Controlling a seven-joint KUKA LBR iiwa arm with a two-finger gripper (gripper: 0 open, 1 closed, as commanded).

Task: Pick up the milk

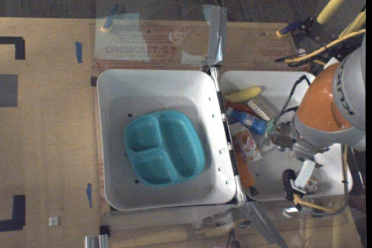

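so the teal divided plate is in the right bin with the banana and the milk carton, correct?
Not quite. The camera view shows the teal divided plate alone in the left bin. The banana and milk carton do lie in the right bin.

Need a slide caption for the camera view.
KUKA arm over right bin holding milk carton, banana; teal tray in left bin.
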